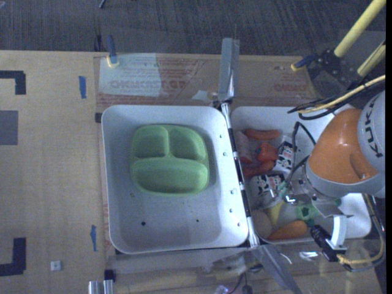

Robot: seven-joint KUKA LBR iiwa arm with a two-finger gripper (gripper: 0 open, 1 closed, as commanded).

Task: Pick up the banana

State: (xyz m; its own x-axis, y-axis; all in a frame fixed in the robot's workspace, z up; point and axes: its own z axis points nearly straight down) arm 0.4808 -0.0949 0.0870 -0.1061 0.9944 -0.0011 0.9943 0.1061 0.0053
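While the grey arm with the orange band (343, 149) is bent low over the right white bin (361, 222), the claw's (293, 202) state cannot be told; a pale yellow banana (277, 212) is seen just beside it, crowded by the bin's left wall.

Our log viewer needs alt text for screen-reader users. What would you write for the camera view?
A grey and orange arm reaches from the right into the right bin, its end effector low among small food items, including what looks like the banana. The left bin holds a green divided plate.
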